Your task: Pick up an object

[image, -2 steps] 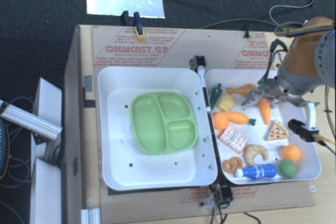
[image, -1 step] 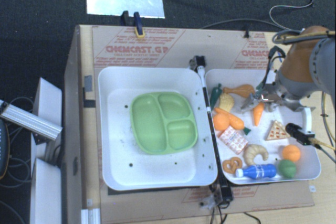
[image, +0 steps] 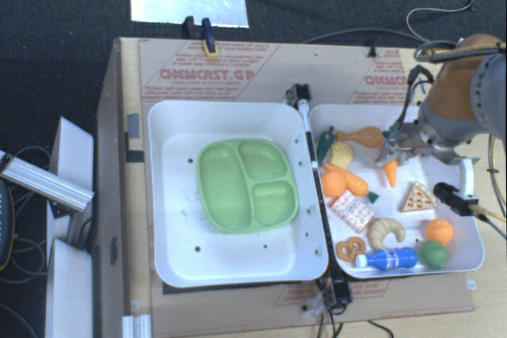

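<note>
- Where the arm [image: 467, 83] enters from the right of the camera view, its grey body and orange band sit above the far right corner of the right bin [image: 475, 253].
- The hand [image: 394, 148] is low over the upper part of the right bin, directly above a small orange carrot [image: 390, 171].
- The carrot is a short cone, orange, with its broad end toward the hand and its narrow tip pointing toward the near edge of the bin.
- The carrot's upper end is at the fingertips of the hand; whether the hand is spread, pressed together or pinching the carrot cannot be told from this view.
- Just left of the hand lies a tan drumstick [image: 362, 137], and further left a pale yellow piece [image: 341, 152] next to a green leafy piece [image: 325, 145].
- Below these sits an orange fruit [image: 333, 184], and under it a red-and-white checked packet [image: 351, 210].
- A pizza slice [image: 416, 199] lies right of the carrot, apart from it.
- Along the near side of the right bin are a croissant [image: 384, 231], a pretzel [image: 349, 250], a blue bottle [image: 390, 258], a green ball [image: 432, 253] and an orange ball [image: 438, 231].
- The left bin [image: 170, 249] holds a green divided tray [image: 247, 184], lying flat.
- Both bins rest on the desk [image: 230, 71].
</note>
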Motion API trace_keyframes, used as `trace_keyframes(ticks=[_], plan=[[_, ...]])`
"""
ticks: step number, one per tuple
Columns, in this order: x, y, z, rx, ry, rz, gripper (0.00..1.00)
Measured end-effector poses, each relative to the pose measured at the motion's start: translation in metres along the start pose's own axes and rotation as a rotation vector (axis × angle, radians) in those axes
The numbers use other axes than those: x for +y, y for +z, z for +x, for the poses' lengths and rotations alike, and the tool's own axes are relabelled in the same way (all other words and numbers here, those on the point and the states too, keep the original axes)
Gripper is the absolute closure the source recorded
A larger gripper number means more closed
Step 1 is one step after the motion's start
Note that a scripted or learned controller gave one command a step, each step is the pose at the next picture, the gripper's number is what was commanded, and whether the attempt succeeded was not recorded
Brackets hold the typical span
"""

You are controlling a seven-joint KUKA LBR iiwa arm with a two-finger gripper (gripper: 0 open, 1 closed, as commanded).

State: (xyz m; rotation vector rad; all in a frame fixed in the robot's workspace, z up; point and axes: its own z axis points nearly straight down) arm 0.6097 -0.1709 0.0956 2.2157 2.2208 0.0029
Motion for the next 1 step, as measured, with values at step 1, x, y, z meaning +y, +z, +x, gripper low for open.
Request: trace_keyframes(ticks=[1], plan=[[-0.0015, -0.1127, 0.0887, 0.003, -0.003, -0.002, 1.00]])
